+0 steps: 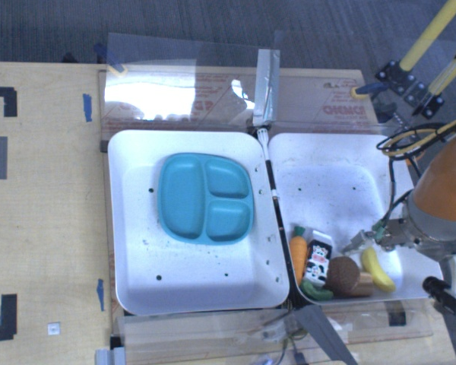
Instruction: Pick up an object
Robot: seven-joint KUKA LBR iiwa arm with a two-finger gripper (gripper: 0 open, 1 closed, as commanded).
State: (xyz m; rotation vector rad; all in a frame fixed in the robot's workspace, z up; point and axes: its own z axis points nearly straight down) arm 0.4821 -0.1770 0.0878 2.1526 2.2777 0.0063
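The right bin (327, 177) holds a cluster of toy foods along its near edge: an orange carrot (298, 255), a small black-and-white cow-print carton (318, 258), a brown rounded piece (343, 274), a yellow banana (378, 271) and a green item (314, 289) partly tucked under the carton. My gripper (371, 238) reaches in from the right, just above and behind the banana's upper end. The wrist, with its orange band (444, 185), hides the bin's right side. Nothing shows in the gripper's grasp.
The left bin (129, 226) carries a blue divided plate (205, 198) in its middle. A clear plastic sheet (182, 90) stands behind the bins. Yellow rods and cables (422, 44) lie at the top right. The wooden bench (38, 219) extends to the left.
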